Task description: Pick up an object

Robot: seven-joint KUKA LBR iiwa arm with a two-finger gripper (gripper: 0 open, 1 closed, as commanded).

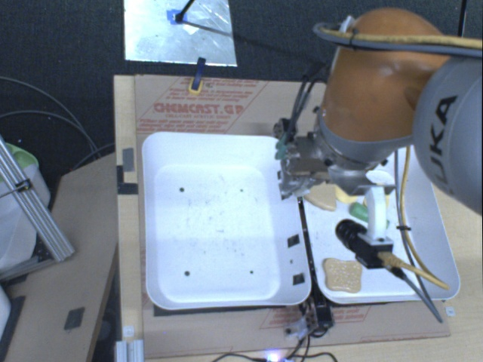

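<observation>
A tan, speckled, toast-like flat slice lies in the front left corner of the right shallow white bin. It is nearly square, its slightly longer side running left to right along the front wall, close to the divide between the 2 bins, with bare floor to its right. Behind it a pale beige flat wedge, a yellow piece and a green piece crowd together under the grey arm, whose gripper hangs over the shared rim beside the wedge, spread or pressed together I cannot tell. The left shallow white bin shows broad bare floor with a few dark specks.
</observation>
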